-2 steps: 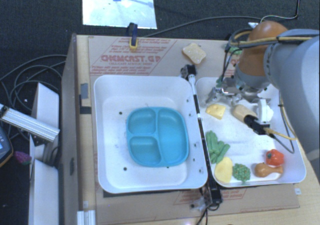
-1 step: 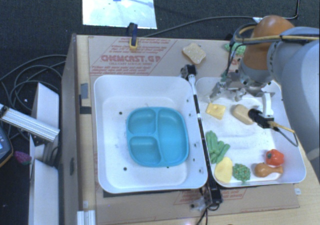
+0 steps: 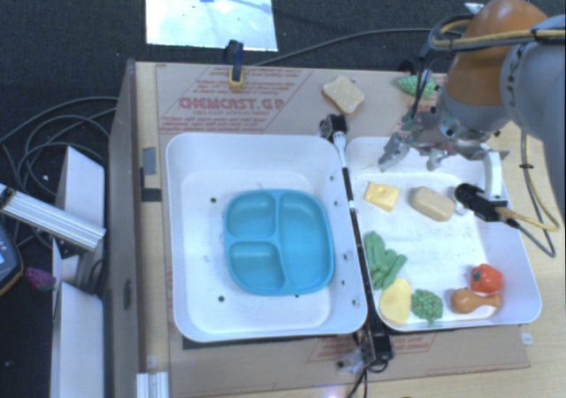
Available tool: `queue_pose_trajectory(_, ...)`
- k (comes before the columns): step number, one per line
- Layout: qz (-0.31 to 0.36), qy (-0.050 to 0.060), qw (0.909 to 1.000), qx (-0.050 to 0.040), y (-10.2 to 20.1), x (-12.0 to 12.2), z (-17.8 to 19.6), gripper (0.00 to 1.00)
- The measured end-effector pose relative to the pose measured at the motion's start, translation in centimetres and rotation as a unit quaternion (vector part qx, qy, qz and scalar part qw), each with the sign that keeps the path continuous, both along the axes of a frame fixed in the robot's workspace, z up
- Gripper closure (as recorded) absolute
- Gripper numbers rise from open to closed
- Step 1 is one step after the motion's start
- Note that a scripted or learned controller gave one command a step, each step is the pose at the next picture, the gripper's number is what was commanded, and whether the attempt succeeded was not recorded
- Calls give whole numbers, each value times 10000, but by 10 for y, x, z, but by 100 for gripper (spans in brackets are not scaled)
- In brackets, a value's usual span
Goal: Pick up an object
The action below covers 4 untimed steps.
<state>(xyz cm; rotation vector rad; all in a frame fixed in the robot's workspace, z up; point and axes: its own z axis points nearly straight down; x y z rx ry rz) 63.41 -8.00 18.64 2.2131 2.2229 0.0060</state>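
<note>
My gripper (image 3: pixel 412 157) hovers over the back of the right bin (image 3: pixel 517 250), its two fingers spread and nothing between them. Just in front of it lie a yellow cheese wedge (image 3: pixel 382 195) and a tan bread roll (image 3: pixel 432 203). Green beans (image 3: pixel 383 259) rest along the bin's left wall. At the front are a yellow piece (image 3: pixel 396 301), a broccoli floret (image 3: pixel 427 304), a red tomato (image 3: pixel 485 279) and an orange-brown piece (image 3: pixel 473 301).
The left bin (image 3: pixel 199 166) holds a blue divided plate (image 3: pixel 278 241). A toast slice (image 3: pixel 343 94) and a green item (image 3: pixel 414 84) lie on the cardboard behind the bins. A black cable fitting (image 3: pixel 473 202) hangs from the arm over the right bin.
</note>
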Motion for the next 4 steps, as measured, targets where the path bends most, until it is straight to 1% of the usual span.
queue_pose_trajectory(1,-17,34,10000,-3,-56,5,-81,0)
queue_pose_trajectory(2,-15,-16,10000,1,-68,-14,-85,0)
queue_pose_trajectory(3,-4,11,10000,-4,-94,35,-81,0)
queue_pose_trajectory(4,-12,18,10000,-2,-81,2,-66,0)
